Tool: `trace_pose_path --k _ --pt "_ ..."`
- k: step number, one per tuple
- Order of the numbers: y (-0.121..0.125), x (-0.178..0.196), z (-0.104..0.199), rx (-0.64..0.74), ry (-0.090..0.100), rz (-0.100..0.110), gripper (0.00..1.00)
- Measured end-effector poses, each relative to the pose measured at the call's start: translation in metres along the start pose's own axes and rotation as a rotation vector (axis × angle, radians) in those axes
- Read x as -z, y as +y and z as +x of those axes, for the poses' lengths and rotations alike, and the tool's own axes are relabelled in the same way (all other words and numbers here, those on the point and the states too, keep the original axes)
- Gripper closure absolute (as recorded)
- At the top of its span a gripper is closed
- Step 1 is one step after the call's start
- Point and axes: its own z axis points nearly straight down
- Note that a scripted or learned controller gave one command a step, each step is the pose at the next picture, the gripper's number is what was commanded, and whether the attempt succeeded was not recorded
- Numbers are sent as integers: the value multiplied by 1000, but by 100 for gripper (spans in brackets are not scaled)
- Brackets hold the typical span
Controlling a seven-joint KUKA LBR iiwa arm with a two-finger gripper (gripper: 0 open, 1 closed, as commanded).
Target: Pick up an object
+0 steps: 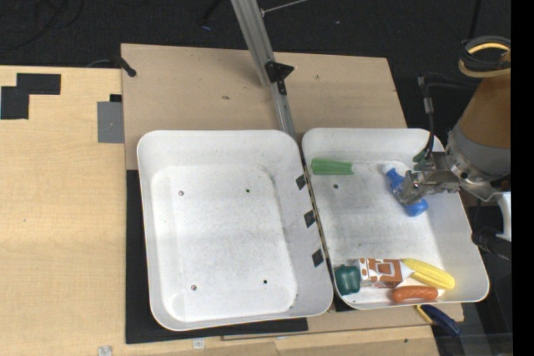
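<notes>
You are looking at the gripper (410, 189) working low in the right bin (367, 150), at the right of the frame, pressing onto a small blue object (404, 193) of smooth plastic. Whether the jaws are clenched around it or merely beside it, you cannot tell, so the pick is looking begun but not proven, with the lift remaining. A flat green piece (332, 168) is lying near the bin's upper left; a printed packet (380, 271), yellow corn (429, 273) and a glossy red sausage (414, 293) are crowding its lower edge.
</notes>
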Motion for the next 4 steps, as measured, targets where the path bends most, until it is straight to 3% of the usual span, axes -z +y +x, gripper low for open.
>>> trace_pose_path --k 1,2,4 --pt "1 3 56 4 4 5 100" --pt "25 9 105 5 3 3 100" --pt "42 17 218 5 2 5 100"
